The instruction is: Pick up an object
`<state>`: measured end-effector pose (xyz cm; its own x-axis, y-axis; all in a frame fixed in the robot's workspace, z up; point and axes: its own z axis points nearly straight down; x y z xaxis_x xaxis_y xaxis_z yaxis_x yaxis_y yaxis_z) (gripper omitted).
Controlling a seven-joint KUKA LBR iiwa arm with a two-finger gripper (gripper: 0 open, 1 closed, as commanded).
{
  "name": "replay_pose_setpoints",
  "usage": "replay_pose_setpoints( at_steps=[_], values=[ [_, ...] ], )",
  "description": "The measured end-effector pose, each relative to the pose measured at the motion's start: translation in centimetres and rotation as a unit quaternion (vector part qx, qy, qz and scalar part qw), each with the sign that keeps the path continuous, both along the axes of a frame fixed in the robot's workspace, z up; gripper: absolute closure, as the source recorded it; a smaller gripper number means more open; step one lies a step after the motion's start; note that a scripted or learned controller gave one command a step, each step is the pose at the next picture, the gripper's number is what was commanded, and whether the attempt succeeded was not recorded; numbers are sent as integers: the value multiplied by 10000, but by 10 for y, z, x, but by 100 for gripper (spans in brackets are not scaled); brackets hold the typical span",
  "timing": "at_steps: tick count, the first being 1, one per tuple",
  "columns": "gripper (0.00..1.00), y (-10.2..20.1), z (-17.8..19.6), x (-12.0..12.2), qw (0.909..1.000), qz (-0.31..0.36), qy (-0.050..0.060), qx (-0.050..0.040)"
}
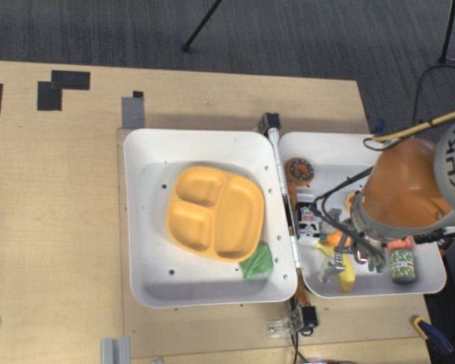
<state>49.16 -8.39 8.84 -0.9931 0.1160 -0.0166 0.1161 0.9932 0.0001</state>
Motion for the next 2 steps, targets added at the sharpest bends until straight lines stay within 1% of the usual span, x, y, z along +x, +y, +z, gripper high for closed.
replay_pose_setpoints(
  at_steps=[1, 2],
  values=[
    [100, -1, 12, 2, 10000, -6, -30, -10],
    [100, -8, 1, 0, 9924, 1233, 12, -15]
  ],
)
